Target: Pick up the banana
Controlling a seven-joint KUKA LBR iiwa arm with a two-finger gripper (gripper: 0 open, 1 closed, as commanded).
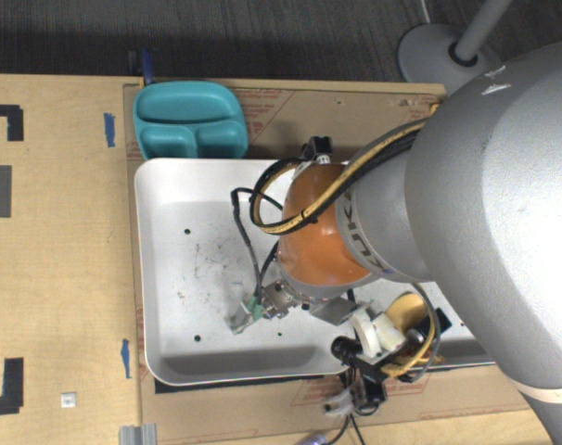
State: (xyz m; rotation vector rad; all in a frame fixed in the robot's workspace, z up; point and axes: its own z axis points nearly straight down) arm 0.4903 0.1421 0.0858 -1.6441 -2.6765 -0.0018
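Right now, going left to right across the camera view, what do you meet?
Black tape marks on the bench → blue tape strip → teal divided tray → white bin → gripper → orange band → grey arm.

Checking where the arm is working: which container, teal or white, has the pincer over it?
The white bin: the pincer is low over its floor. The smaller teal tray lies beyond its far rim.

bin (170, 248) white | tray (190, 119) teal | arm (504, 202) grey w/ orange band (323, 230) | bench (58, 248) tan cardboard, blue tape marks
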